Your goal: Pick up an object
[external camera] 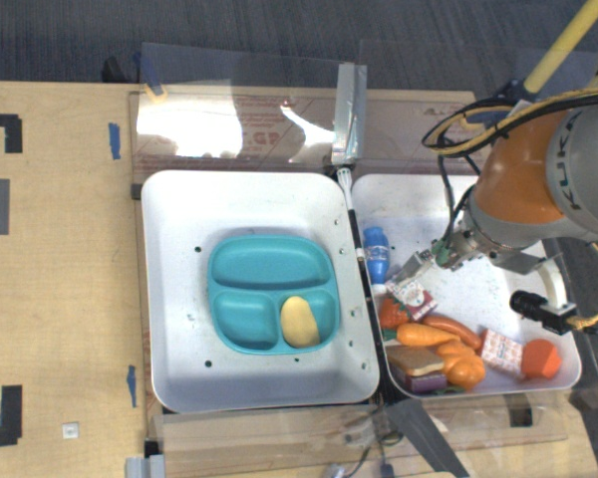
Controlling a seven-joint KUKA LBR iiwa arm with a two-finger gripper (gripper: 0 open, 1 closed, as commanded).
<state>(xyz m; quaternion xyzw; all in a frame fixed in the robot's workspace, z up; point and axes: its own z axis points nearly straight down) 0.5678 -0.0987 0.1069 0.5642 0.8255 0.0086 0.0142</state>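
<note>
KUKA lettering (pixel 565 182) on grey arm (pixel 590 172)

Two bins stand side by side. In the left bin (pixel 169 267) a divided tray (pixel 264 267) lies at the centre, with a potato (pixel 299 322) in its 5 o'clock compartment. The right bin (pixel 409 192) holds a bottle (pixel 377 252) at 9 o'clock and a carrot (pixel 434 335) toward 6 o'clock.
</note>
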